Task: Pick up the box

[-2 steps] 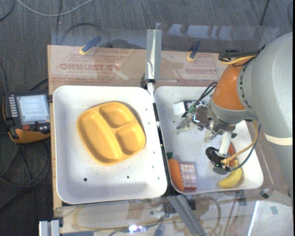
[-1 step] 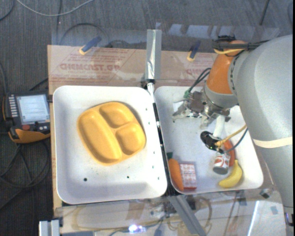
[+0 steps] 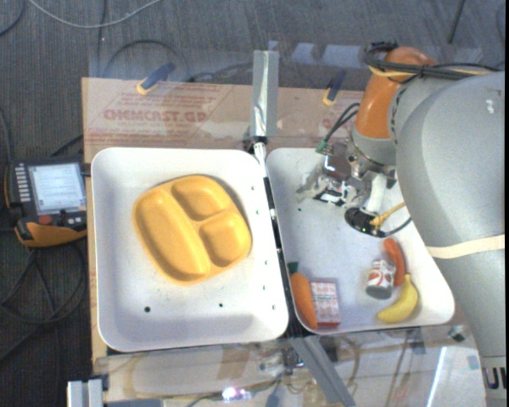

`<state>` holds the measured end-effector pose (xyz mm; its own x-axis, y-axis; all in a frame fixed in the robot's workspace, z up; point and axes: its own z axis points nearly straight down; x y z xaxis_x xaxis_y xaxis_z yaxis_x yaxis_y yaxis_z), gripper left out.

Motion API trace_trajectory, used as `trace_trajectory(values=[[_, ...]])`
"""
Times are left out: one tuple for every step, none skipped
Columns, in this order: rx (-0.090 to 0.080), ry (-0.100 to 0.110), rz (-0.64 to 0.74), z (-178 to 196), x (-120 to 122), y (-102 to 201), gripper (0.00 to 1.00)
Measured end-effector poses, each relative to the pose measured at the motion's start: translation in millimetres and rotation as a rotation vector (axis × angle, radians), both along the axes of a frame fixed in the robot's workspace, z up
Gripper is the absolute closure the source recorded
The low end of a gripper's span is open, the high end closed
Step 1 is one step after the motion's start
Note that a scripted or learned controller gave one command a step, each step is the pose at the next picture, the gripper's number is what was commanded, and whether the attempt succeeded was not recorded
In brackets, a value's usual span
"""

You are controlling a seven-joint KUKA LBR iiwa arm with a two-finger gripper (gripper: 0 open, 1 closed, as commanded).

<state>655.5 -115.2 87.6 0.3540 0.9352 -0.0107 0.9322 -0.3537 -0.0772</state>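
One box (image 3: 325, 303) at right bin's (image 3: 297, 227) near edge, tool (image 3: 329, 186) well apart.

A yellow divided plate (image 3: 193, 227) fills the left bin (image 3: 110, 312); carrot (image 3: 302, 299), can (image 3: 379, 278) and banana (image 3: 399, 305) lie right.

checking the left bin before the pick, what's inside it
Inside the left bin lies one yellow divided tray, its three compartments bare. The floor beneath the tray is covered. The box sits in the right bin.

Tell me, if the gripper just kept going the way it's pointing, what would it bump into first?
Probably bare bin floor: the gripper seems to point down into the right bin, well short of the box. Depth is hard to judge from above.
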Motion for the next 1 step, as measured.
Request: trace_trajectory(values=[[-0.006, 0.003, 0.002, 7.8, -0.7, -0.1, 1.0]])
